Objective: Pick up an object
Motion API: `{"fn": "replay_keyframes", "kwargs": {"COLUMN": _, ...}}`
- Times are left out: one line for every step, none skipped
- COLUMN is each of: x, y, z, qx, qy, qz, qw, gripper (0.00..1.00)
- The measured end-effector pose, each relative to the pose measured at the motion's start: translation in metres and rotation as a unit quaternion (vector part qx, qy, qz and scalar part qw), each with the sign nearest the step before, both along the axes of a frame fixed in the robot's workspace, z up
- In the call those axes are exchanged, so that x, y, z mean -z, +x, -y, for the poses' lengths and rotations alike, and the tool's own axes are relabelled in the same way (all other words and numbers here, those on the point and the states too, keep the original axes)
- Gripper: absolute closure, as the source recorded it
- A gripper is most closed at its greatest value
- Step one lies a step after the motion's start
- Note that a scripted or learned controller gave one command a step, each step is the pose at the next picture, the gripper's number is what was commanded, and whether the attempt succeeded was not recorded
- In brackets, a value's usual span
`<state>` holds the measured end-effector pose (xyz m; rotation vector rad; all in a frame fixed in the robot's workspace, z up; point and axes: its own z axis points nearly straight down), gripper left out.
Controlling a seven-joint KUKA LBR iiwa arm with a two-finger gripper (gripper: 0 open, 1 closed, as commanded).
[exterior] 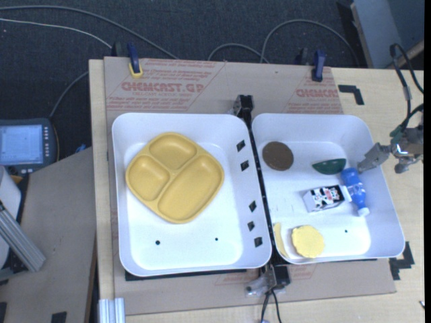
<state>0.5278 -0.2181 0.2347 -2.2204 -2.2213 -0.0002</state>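
Two shallow white bins are seen side by side on a tabletop (377, 86) covered with brown board. The left bin (135, 247) is occupied by a yellow divided plate (175, 177), which lies flat toward its upper left. In the right bin (384, 237), several small objects are gathered: a round brown disc (277, 155) near the upper left, a dark green bowl-shaped piece (328, 165) to its right, and a blue bottle (354, 190) lying on its side just below and to the right of the green piece. A small black-and-white printed packet (325, 198) is placed just beside the bottle, on its left. A round yellow object (308, 241) rests near the bin's lower edge, partly over a pale yellow piece (280, 240).

The end effector (385, 155) is glimpsed at the right rim of the right bin, above the rim and apart from the objects. Whether it is open or closed cannot be told, and nothing is seen in its grip.
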Motion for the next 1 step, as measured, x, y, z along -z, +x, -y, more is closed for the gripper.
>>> {"fn": "replay_keyframes", "kwargs": {"x": 0.0575, "y": -0.0069, "z": -0.0075, "qx": 0.000, "qy": 0.0015, "qz": -0.003, "qw": 1.0000, "gripper": 0.00}}
